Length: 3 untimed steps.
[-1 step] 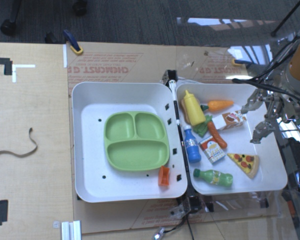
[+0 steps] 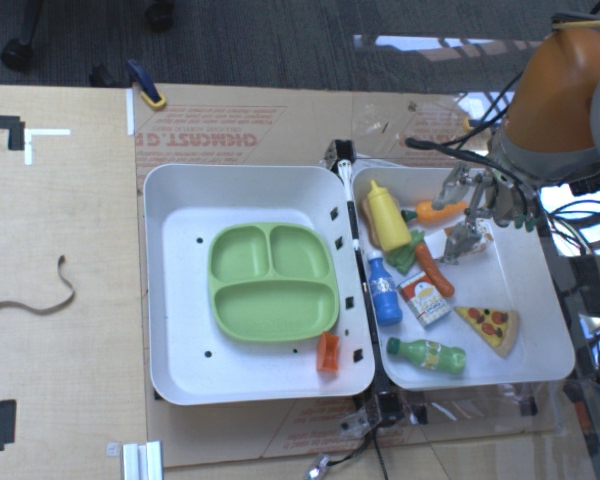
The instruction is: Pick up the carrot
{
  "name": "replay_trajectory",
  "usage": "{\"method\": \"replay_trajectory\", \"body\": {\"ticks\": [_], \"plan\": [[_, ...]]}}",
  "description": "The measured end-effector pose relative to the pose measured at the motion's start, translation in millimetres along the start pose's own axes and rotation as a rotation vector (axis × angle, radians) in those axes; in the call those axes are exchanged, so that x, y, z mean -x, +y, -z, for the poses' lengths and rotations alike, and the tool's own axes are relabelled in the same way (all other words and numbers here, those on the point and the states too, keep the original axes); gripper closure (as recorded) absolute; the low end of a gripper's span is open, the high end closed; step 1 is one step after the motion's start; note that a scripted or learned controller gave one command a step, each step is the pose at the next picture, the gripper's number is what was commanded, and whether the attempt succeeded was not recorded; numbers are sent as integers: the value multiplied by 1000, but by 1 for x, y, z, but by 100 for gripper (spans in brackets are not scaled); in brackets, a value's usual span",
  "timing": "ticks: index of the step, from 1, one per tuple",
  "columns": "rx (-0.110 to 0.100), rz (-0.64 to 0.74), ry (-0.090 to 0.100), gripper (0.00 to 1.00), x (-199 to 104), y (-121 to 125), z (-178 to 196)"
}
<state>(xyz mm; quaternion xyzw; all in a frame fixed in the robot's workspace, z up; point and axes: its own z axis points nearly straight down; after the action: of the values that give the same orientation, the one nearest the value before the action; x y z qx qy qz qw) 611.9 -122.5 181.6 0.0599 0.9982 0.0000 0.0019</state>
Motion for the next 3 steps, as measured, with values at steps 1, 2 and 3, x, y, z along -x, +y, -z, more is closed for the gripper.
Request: {"method": "replay_trajectory", "body": {"ticks": [1,2,3], "plan": [[-1,-193,-2,0,35,-45,-55],[-1,-312,-4,0,47,-39,-87],[-3,-677,0,0,27,14,-89]]}}
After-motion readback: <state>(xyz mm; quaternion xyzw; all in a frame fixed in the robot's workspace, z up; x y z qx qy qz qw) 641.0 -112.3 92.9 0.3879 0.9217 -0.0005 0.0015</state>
